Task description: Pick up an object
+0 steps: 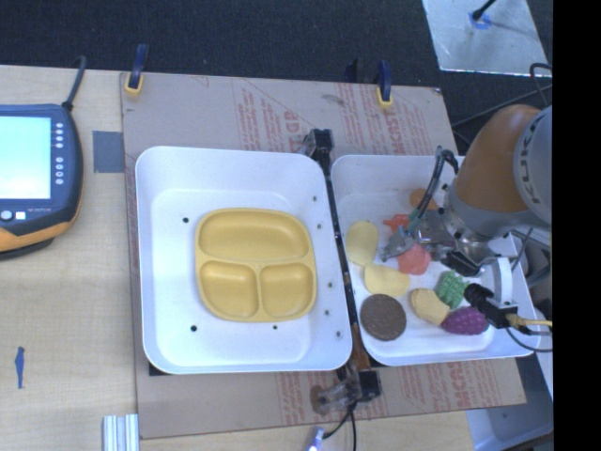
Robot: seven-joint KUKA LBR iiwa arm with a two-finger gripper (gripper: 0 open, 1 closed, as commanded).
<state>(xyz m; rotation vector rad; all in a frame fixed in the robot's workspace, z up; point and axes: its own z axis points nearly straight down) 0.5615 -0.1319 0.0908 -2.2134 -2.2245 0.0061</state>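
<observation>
The toys lie in the right bin [376,172], at the right of the frame. A red piece [414,260] sits near the bin's middle, with an orange scrap [398,223] just above it to the left. Left of these is a pale yellow piece [362,242], and below it another [386,280]. Toward the lower edge lie a brown disc [383,317], a yellow lump [429,305], a green piece [450,288] and a purple cluster [465,321].

The end effector [406,243] hangs low over the red piece, touching or just above it; whether it is apart or together cannot be told. The arm [498,172] comes in from the right edge.

In the left bin [169,252] a yellow tray [255,262] with three compartments lies mid-frame. Both bins rest on cardboard [235,111] on the counter [66,346]. A pendant [33,177] lies at the left edge.
</observation>
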